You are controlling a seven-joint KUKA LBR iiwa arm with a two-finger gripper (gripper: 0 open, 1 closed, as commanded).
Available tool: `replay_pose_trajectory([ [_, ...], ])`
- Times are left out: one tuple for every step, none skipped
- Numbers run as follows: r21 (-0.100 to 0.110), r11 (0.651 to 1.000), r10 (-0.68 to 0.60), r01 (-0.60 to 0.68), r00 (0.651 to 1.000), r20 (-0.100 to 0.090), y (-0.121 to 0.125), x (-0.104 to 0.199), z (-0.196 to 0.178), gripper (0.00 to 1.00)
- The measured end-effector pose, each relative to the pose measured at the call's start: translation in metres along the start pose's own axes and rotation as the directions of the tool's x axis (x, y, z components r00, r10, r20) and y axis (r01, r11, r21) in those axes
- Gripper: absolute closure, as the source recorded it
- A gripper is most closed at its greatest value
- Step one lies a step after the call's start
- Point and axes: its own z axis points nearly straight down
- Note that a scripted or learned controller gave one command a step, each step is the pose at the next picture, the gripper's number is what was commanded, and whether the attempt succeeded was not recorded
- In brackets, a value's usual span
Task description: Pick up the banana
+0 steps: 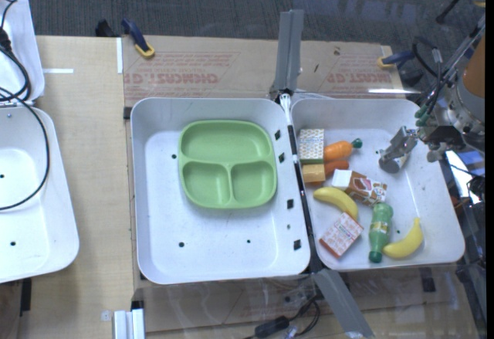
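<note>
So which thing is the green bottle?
Look in the right bin, the one full of toy food. Near its front edge a small green bottle lies between two bananas. It is the only green thing there, beside a red box.

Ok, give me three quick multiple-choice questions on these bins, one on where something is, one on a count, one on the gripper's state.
1. Where is the green tray?
A. left bin
B. right bin
C. on the bench

2. How many bananas are in the right bin?
A. one
B. two
C. three

3. The gripper is
A. clamped on a banana
B. over the green tray
C. above bare bin floor, holding nothing

Answers: 1 A, it lies in the left bin. 2 B, one banana mid-bin, another banana at the near right corner. 3 C, nothing sits between its fingers.
</note>
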Motion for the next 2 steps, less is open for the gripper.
replay_pose_trajectory([
  [0.002, 1.000, -0.009, 0.009, 1.000, -0.002, -0.049, 0.034, 0.124, 0.00],
  [0.000, 0.975, -0.222, 0.222, 0.975, -0.002, -0.031, 0.038, 0.177, 0.00],
])
